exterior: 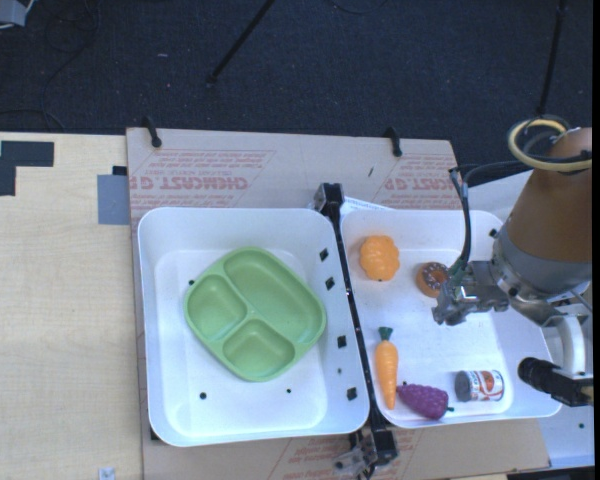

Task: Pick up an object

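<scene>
Hovering tool [448,308], grip state unclear, beside round brown donut [431,277]; right bin [480,223].

You have two white bins: the left bin [170,268] carries a pale green divided plate [255,313], and small black marks dot its floor. In the right bin [480,230], at centre right of the frame, you see an orange fruit [380,258], an orange carrot [386,368] with a green top, a purple grape bunch [423,400], a brown-and-pink doughnut [431,278], and a small can [480,385] with a red-and-white label. The arm [550,218] at the right edge is orange-brown above grey. The counter [50,318] is pale wood with dark blocks at upper left. The cardboard [240,168] behind bears red lettering.
</scene>
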### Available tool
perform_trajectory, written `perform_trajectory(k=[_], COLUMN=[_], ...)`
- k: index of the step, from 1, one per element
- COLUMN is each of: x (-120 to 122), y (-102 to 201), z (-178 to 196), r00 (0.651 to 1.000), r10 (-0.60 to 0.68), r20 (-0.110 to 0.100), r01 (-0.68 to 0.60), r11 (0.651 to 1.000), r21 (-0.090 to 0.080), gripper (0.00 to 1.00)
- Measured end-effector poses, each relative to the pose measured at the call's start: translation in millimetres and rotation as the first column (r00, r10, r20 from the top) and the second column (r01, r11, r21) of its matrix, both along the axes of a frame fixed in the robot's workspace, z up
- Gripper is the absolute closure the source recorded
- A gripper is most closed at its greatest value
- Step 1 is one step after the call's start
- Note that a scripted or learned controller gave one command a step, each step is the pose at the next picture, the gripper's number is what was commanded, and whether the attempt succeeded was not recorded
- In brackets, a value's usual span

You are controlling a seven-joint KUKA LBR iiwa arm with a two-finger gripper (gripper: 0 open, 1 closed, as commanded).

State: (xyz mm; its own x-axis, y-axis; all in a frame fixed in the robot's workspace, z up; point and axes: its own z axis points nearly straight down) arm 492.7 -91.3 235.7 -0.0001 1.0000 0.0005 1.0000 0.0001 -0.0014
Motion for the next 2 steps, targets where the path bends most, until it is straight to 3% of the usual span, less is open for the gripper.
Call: perform_trajectory(k=[2], x=[41.8], y=[84.6], z=[-1.4], r00=[1.0], r10=[0.004], r20=[-0.001], r01=[-0.004], r11=[1.0], r21=[0.001], gripper=[1.0])
